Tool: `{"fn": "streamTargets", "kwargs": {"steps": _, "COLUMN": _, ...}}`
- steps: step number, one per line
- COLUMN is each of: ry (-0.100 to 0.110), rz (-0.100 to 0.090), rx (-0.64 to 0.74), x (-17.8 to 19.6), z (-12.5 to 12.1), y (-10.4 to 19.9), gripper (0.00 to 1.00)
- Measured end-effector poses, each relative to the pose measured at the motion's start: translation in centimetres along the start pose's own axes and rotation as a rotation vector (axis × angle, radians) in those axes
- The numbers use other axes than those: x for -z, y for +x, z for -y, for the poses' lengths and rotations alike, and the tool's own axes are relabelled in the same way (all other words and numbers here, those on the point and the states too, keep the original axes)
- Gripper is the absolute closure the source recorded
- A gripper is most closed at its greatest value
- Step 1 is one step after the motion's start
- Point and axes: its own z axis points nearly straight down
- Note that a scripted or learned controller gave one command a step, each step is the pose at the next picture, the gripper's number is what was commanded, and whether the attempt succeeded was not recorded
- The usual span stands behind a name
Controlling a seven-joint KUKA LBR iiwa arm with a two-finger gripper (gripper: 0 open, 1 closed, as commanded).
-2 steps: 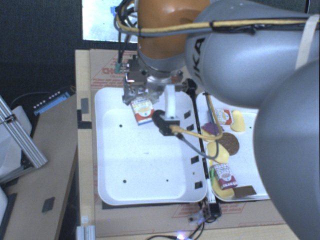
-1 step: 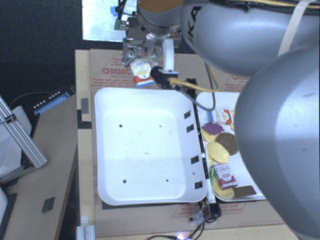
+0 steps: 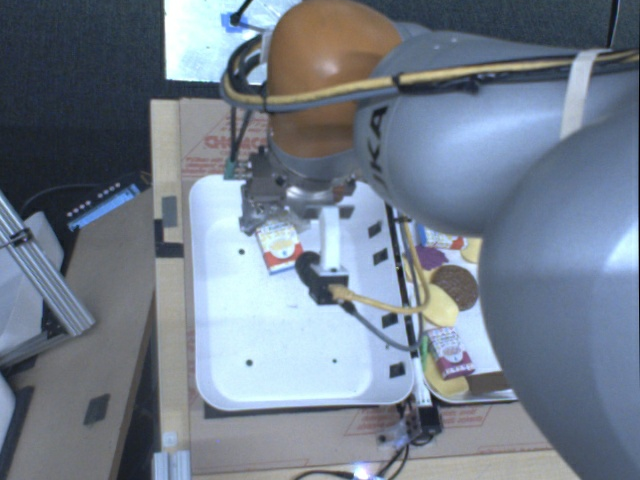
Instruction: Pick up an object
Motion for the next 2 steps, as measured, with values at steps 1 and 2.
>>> {"fn": "streamTargets", "kwargs": {"steps": 1, "ry": -0.026, "rz": -0.007, "rx": 0.001, "x": 12.9, "z": -3.6, "y": -0.1, "gripper": 1.0}}
{"fn": "streamTargets", "kwargs": {"steps": 2, "ry": -0.021, "rz": -0.004, "rx": -0.001, "x": 16.0, "z": -9.5, "y": -0.2, "gripper": 1.0}}
